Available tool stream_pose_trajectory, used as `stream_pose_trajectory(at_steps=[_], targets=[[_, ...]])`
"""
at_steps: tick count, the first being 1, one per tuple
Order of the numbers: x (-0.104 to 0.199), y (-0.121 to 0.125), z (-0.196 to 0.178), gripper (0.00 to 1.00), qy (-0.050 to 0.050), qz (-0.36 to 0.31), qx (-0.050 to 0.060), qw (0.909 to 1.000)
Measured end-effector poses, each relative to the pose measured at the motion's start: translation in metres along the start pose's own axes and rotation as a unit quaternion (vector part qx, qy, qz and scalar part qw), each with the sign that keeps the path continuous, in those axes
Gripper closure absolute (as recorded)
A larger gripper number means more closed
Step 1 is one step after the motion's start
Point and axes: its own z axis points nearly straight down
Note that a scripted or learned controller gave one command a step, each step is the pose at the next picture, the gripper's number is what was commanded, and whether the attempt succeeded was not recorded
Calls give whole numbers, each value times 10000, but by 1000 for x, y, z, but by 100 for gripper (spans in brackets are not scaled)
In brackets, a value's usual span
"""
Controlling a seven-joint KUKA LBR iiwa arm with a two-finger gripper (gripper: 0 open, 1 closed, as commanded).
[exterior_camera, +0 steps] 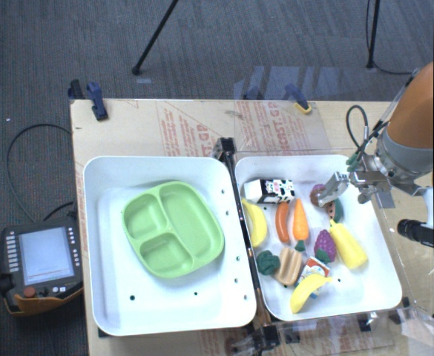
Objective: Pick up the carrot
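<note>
Carrot (300,220) in right bin (376,288), mid-pile, long axis near upright in view, beside red pepper (282,222); gripper (334,189) just up-right of it, grip state can't tell, nothing visibly held

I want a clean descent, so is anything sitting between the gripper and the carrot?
Nothing visible blocks the gap. The gripper hovers right of the carrot, with bare bin floor between. A red-orange toy lies close against the carrot's left side.
</note>
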Motion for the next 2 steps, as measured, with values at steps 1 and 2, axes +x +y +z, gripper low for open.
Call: stream_pose_trajectory(at_steps=[1, 2], targets=[[53, 4, 127, 0, -3, -336, -1, 9994], [50, 5, 115, 100, -5, -299, -22, 9996]])
